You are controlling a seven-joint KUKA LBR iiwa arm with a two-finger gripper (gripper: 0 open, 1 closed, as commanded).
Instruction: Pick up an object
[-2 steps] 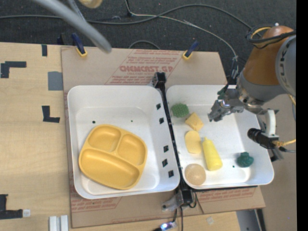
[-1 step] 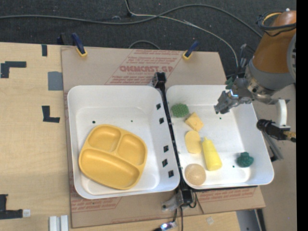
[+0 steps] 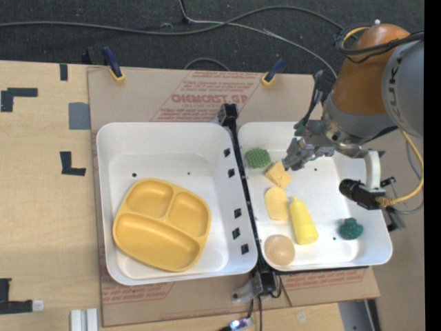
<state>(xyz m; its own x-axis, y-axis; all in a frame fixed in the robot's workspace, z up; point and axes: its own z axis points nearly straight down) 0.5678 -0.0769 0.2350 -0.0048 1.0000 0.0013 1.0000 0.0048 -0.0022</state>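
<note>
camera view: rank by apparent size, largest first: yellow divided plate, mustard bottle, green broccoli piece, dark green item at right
1. yellow divided plate, by far the largest
2. yellow mustard bottle
3-4. green broccoli piece and dark green item look about alike; the broccoli is perhaps slightly bigger, too close to rank.

Yellow divided tray (image 3: 161,224) in white left bin (image 3: 110,143). White right bin (image 3: 375,254) holds green broccoli (image 3: 258,158), pale yellow wedge (image 3: 278,175), yellow bottle (image 3: 302,221), tan disc (image 3: 280,249), teal piece (image 3: 350,229).

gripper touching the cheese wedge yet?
Cannot tell. In the camera view the gripper sits right at the upper right edge of the yellow cheese wedge, and the slanted angle shows neither a plain gap nor plain contact.
</note>
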